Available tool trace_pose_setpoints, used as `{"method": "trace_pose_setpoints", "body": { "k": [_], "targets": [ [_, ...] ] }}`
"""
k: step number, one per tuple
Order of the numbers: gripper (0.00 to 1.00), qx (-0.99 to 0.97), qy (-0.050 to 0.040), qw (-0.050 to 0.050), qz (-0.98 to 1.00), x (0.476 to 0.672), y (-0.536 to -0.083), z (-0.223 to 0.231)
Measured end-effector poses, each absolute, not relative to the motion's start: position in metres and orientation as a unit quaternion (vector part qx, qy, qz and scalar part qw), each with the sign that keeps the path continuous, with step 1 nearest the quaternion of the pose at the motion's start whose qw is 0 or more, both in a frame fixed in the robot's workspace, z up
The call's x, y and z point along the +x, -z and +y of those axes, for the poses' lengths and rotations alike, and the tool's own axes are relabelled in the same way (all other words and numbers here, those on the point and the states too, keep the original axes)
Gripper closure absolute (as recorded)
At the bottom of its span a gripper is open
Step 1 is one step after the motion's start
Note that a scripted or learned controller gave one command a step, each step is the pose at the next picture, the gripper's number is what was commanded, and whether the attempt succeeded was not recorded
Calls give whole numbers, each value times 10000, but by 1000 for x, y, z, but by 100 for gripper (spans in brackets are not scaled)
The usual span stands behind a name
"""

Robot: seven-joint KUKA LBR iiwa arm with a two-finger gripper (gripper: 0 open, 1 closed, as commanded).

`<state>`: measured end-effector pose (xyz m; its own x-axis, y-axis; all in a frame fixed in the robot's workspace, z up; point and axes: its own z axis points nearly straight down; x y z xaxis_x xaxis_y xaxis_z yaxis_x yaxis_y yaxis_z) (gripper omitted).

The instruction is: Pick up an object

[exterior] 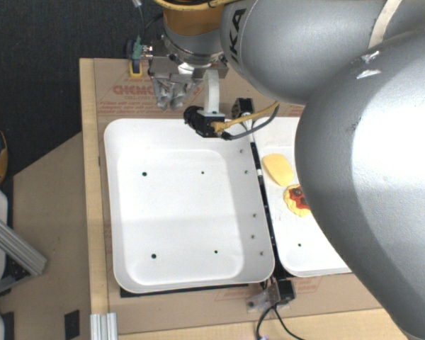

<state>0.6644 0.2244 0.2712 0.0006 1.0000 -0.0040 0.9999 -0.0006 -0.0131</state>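
A: Bins, two, white, shallow, set side by side on a brown board. What is listed for the left bin (pixel 184 211)?

B: Only small dark dots are noted on its floor.

A: Gripper?

B: The gripper (pixel 171 98) is seen above the far edge of the left bin, over the board's red lettering. Grey fingers point downward; nothing is seen between them. How wide they stand cannot be told.

A: Arm pose?

B: The arm (pixel 340 69) is stretched in from the right, orange band above the wrist, its bulk covering much of the right bin (pixel 304 257).

A: Objects?

B: A yellow object (pixel 277 168) and a red-and-yellow object (pixel 296 200) are recorded in the right bin, near its left wall, well apart from the gripper.
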Motion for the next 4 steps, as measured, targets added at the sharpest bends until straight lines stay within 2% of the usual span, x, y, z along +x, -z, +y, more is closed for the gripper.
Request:
{"method": "trace_pose_setpoints", "body": {
  "k": [1, 3, 4],
  "targets": [
    [100, -7068, 28, -12, -7074, 663, -331, 224],
    [100, -7063, 33, -15, -7079, 666, -419, 225],
    [100, -7072, -61, 31, -7070, 664, -276, 224]
  ]
}}
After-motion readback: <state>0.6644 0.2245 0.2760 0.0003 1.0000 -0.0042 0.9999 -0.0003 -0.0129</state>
